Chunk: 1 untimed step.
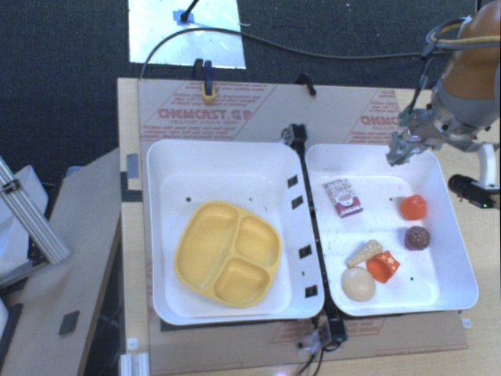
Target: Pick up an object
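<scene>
The right bin (448, 284) holds a small pink-and-white packet (343, 197), an orange-red block (413, 207), a dark maroon ball (417, 237), a pale yellow wedge (365, 253), a red piece (383, 266) and a cream round object (358, 283). My gripper (398, 153) hangs over the far edge of that bin, up and right of the packet and above the orange-red block. Nothing shows between its tips.
The left bin (168, 178) contains a yellow tray (227, 253) with three compartments. A black clip strip (304, 210) runs along the divide between the bins. A metal bracket (31, 214) sits at the left edge, and cables cross the bench behind the bins.
</scene>
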Motion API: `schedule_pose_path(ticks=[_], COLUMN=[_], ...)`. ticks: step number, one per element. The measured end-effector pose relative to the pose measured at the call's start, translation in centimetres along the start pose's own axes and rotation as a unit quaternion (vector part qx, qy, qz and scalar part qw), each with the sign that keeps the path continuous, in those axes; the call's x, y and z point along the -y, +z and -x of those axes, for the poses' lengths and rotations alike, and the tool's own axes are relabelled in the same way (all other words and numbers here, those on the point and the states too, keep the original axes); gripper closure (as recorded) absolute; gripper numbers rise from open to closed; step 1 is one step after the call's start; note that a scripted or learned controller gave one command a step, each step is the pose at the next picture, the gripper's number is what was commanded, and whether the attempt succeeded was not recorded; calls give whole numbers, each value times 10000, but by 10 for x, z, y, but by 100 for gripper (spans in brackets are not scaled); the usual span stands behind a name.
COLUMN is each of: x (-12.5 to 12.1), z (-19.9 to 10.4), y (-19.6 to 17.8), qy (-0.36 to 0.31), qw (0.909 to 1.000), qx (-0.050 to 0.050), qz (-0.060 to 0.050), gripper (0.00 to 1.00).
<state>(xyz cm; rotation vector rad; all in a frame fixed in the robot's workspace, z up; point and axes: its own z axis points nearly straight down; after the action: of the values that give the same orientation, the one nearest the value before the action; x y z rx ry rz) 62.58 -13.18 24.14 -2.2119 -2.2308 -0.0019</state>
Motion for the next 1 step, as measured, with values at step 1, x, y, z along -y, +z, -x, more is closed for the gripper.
schedule_pose_path(ticks=[1], x=[16], z=[-54], y=[-7], qy=[-4], qw=[10000], qx=[-6], qz=[1], gripper=[100])
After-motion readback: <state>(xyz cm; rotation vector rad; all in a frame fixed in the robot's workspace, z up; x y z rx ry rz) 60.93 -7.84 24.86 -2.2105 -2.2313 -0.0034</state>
